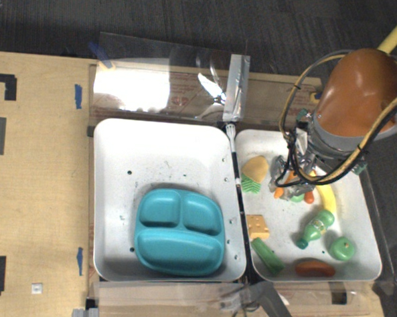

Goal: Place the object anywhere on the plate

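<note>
A teal divided plate [179,232] lies in the front half of the left bin [118,149] with nothing on it. My gripper [290,181] hangs low over the back of the right bin [372,229], under the orange wrist band and a tangle of cables. Small orange pieces [309,197] and something green sit right beneath it, partly hidden. A tan rounded toy [256,168] lies just left of the gripper. A yellow banana [328,198] lies just to its right.
The right bin also holds a green ridged piece [251,185], an orange cracker [257,226], a green cucumber [266,254], a green bottle [313,228], a green apple [342,248] and a red-brown sausage [314,267]. A divider wall [237,190] separates the bins.
</note>
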{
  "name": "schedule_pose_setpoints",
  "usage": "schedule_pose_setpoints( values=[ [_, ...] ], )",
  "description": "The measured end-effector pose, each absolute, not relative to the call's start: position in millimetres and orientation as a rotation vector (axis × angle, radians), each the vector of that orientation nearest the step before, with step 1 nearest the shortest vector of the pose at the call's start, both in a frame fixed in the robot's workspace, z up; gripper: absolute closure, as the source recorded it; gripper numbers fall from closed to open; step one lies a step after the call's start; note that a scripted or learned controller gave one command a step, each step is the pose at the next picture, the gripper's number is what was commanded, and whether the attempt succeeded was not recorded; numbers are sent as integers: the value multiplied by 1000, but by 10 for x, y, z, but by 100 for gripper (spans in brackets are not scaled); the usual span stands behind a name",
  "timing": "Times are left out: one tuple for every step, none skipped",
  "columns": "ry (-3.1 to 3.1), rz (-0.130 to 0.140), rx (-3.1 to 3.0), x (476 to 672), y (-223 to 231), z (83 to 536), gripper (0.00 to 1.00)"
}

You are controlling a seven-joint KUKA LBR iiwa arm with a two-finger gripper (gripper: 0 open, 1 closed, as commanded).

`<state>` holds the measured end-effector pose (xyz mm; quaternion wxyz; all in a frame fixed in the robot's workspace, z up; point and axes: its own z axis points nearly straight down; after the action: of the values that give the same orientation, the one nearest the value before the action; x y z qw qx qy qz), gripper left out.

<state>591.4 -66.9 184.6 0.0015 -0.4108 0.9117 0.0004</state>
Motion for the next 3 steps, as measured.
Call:
schedule_pose_setpoints(
  values=[
    [2628, 0, -1712, 5852, -369, 1860, 100],
    [2394, -7, -2018, 5585, -341, 2733, 100],
    [2027, 1, -2396, 4912, -406, 2711, 100]
  ],
)
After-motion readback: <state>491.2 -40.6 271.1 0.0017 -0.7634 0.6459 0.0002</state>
